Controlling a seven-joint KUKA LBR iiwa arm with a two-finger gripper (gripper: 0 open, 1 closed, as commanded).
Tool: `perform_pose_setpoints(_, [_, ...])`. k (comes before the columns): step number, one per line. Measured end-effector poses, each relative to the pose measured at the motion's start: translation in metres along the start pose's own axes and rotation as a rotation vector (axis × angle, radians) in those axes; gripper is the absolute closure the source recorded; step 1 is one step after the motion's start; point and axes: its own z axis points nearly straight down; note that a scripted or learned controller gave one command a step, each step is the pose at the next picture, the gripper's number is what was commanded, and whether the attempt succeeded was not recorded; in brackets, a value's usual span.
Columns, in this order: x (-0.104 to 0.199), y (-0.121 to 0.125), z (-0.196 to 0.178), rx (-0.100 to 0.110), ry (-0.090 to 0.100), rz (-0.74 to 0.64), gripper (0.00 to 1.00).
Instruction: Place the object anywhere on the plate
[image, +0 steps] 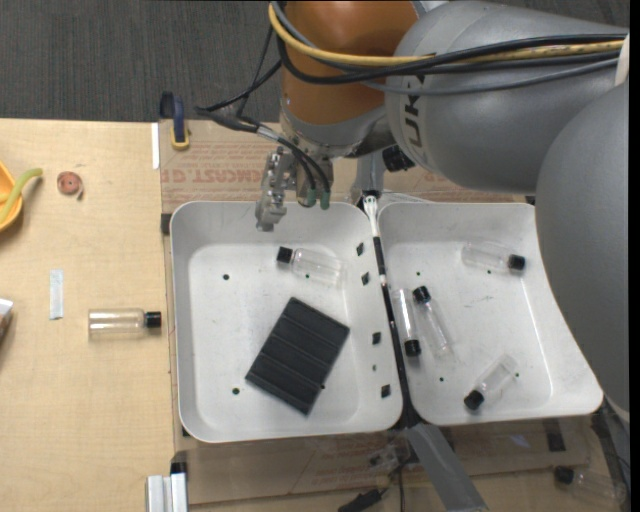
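Camera view is showing the grey arm's gripper (268, 215) hanging over the back rim of the left white bin (195, 330); I cannot tell how it is set. A clear plastic vial with a black cap (308, 263) is lying just beside it in that bin, near a flat black ribbed plate (298, 354), apart from it.
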Motion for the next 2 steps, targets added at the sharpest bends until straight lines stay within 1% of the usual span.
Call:
perform_pose_setpoints(1, [0.082, 0.023, 0.091, 0.001, 0.004, -0.098, 1.0])
perform_pose_setpoints(2, [0.155, -0.074, -0.113, 0.001, 0.001, -0.05, 1.0])
